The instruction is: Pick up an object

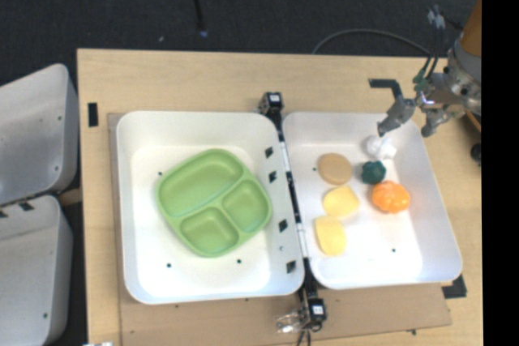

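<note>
The right bin (430, 255) holds several small items: a tan round piece (334, 168), a dark teal piece (373, 172), an orange ball (391, 197), two pale yellow pieces (340, 202) (330, 236) and a small white piece (379, 147). My gripper (411, 122) hangs over the bin's far right corner, its two fingers spread open with nothing between them. Its left finger (393, 118) points down just above the white piece.
The left bin (138, 271) carries a green divided plate (213, 202). A black cable (357, 36) curves over the bench behind the right bin. The near right part of the right bin is bare white floor.
</note>
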